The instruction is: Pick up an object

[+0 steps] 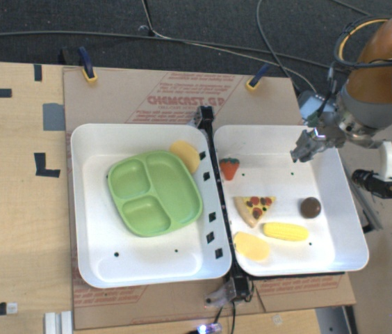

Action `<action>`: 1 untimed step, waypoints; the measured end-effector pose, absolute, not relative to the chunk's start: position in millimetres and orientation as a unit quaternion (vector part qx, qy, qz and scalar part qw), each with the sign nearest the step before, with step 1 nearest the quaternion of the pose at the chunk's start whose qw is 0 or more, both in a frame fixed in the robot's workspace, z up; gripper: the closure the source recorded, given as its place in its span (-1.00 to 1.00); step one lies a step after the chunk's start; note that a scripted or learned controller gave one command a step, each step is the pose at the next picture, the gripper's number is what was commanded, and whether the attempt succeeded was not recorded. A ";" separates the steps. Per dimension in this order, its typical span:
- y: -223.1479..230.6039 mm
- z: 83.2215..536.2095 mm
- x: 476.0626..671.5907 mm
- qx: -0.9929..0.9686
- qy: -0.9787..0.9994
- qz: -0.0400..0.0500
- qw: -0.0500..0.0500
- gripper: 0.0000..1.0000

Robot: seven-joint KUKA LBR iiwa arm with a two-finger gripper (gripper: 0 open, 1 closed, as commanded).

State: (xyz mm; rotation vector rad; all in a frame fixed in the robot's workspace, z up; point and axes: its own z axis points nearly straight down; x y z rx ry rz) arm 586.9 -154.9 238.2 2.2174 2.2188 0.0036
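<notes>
In the camera view, the gripper point(307, 147) hung above the upper right corner of the right bin point(342, 207); whether it was clenched or released could not be told, and nothing showed in its grasp. Below it lay a strawberry point(230, 168), a pizza slice point(254, 207), a brown ball point(311, 207) and a corn cob point(285, 232). The left bin point(88, 207) held a green tray point(154, 192).

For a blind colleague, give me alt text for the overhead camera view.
A gripper hangs over the right bin's far edge, above a pizza slice, corn cob, brown ball, strawberry and yellow piece. The left bin holds a green divided tray.
</notes>
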 end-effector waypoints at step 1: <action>-93.9 242.1 583.0 0.705 0.710 0.001 0.000 1.00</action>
